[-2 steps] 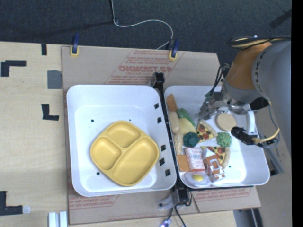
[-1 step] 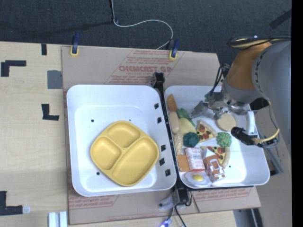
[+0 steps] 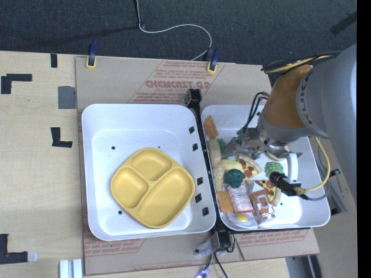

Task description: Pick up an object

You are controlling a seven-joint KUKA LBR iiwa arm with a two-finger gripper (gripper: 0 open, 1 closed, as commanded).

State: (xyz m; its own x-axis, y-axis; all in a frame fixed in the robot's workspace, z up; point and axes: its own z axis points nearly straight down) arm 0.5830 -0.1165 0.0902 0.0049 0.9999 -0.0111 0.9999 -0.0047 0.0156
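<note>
The right white bin (image 3: 316,213) holds a heap of small toy foods: an orange piece (image 3: 210,127) at its far left, a dark green round piece (image 3: 234,177), a pizza slice (image 3: 250,167), a green broccoli-like piece (image 3: 274,168), an orange block (image 3: 224,200) and a red and white item (image 3: 264,205). My gripper (image 3: 248,147) hangs low over the middle of this heap, just above the pizza slice, under the grey wrist and orange band (image 3: 285,100). Its fingertips are lost among the clutter.
The left white bin (image 3: 95,120) carries a yellow divided plate (image 3: 152,186). A black divider (image 3: 200,149) runs between the bins. A yellow cable (image 3: 316,184) loops over the right bin's right side. Cardboard lies under both bins.
</note>
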